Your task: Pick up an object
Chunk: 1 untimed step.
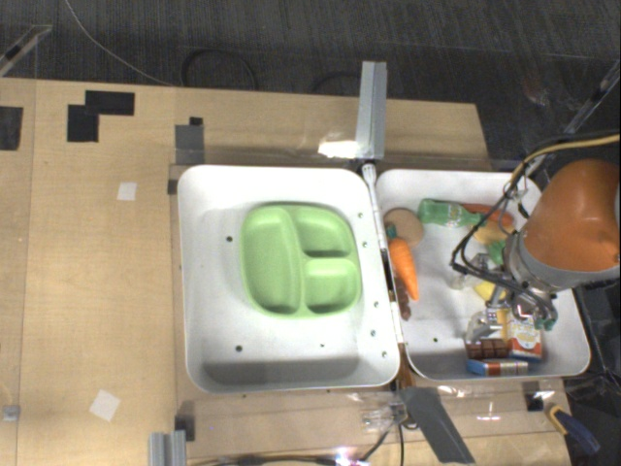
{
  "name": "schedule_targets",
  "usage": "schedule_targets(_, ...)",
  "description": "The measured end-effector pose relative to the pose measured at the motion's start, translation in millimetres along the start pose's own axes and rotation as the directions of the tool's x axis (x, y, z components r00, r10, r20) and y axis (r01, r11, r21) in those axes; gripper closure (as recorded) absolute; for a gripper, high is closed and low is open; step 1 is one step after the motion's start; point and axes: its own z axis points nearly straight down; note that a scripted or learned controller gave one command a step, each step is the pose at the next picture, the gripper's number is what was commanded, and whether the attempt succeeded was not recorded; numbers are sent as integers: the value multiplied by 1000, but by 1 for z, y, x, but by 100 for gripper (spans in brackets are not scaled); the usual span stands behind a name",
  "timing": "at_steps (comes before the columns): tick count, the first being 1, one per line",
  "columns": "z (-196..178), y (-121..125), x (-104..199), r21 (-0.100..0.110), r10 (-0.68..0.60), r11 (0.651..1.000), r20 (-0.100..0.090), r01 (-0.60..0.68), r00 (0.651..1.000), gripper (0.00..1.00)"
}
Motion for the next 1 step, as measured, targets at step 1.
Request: schedule_targets(1, -14, 1, -5, 2, -5, 1000, 17, 5, 1000, 100)
